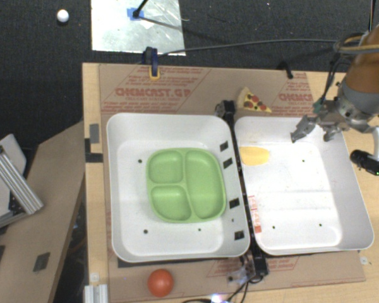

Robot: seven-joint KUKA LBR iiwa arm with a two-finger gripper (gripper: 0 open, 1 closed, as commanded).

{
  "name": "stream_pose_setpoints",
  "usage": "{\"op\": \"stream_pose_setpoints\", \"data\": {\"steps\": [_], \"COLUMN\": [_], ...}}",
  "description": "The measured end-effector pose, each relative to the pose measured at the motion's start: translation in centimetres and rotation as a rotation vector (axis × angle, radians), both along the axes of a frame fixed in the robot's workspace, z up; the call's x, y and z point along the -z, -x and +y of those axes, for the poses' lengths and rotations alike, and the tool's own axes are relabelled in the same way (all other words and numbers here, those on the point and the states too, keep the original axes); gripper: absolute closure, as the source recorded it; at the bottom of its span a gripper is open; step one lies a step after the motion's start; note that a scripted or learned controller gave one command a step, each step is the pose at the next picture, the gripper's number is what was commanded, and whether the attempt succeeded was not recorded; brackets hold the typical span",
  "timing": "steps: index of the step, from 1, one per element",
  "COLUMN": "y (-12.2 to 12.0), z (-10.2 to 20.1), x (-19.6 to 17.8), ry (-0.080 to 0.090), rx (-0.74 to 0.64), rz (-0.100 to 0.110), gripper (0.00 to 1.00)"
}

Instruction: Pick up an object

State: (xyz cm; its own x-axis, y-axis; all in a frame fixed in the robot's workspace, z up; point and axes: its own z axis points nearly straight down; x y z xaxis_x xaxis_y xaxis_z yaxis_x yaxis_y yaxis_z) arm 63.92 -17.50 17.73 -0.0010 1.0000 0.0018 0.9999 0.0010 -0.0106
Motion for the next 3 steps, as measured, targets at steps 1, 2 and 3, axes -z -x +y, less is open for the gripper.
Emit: {"op": "stream_pose_setpoints", "data": {"steps": [1, 2, 3], "y": [-0.3, 0.2, 0.2], "z": [0.0, 0.4, 0.4], "x": [-0.7, 3.6, 8.8], "ry": [0.002, 0.002, 0.002], "rx": [-0.002, -0.002, -0.002], "rz": [-0.012, -0.010, -0.009], "gripper": [0.00, 0.00, 0.00]}}
